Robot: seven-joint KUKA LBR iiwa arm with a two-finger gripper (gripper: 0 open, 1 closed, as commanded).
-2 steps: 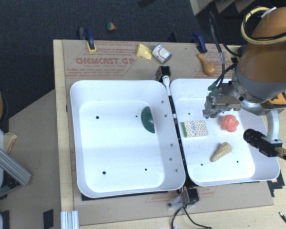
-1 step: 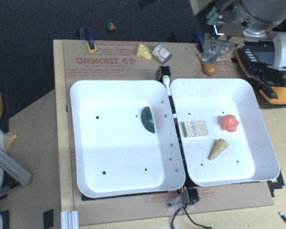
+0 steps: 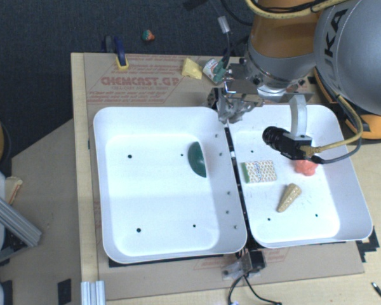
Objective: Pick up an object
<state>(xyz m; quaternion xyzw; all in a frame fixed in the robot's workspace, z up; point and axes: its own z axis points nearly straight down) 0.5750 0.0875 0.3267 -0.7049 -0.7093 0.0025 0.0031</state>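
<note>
My gripper hangs over the far end of the ridge where the two white bins meet, under the grey and orange wrist. A dark green oval object lies in the left bin near its right wall, below and left of the gripper. The right bin holds a speckled rectangular pad, a tan cone and a pink-red lump. Nothing shows in the gripper's grasp.
A black cylinder with a cable hangs from the arm over the right bin's far part, partly covering the pink lump. A yellow scrap and a blue clamp sit on the cardboard sheet behind the bins.
</note>
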